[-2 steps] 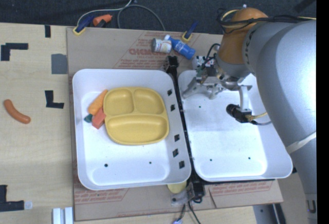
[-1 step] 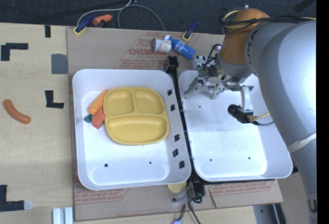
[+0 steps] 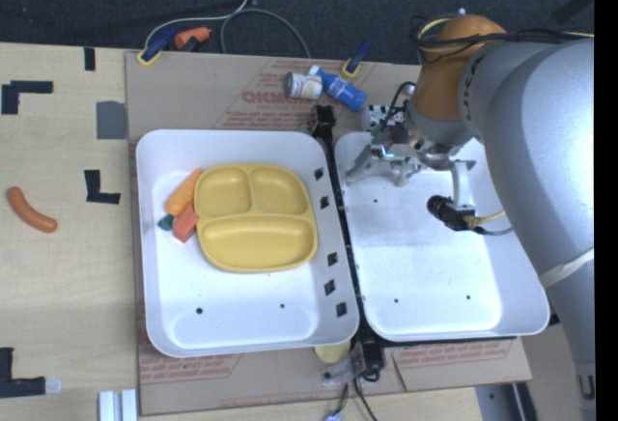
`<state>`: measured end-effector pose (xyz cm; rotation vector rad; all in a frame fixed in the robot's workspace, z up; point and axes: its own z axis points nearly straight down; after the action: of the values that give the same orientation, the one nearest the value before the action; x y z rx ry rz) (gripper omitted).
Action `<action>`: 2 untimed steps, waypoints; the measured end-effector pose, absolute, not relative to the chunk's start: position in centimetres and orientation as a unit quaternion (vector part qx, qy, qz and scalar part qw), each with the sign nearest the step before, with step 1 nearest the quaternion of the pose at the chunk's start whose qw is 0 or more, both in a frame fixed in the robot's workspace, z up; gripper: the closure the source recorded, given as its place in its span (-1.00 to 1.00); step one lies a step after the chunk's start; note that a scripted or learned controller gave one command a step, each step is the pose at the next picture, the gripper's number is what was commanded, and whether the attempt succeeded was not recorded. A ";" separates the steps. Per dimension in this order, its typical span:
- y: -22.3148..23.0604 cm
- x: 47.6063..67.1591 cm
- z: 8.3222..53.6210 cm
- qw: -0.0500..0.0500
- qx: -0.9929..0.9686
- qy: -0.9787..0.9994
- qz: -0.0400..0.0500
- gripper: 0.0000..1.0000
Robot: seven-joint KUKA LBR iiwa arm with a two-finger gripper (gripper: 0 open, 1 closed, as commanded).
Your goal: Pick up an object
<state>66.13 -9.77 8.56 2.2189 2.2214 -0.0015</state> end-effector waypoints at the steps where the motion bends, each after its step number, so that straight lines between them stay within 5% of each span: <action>1: -9.4 64.1 8.6 0.002 0.707 0.707 0.000 -1.00; 2: -10.9 67.0 8.6 0.001 0.706 0.708 0.001 -1.00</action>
<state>66.99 -10.91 8.55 2.2178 2.2222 0.0029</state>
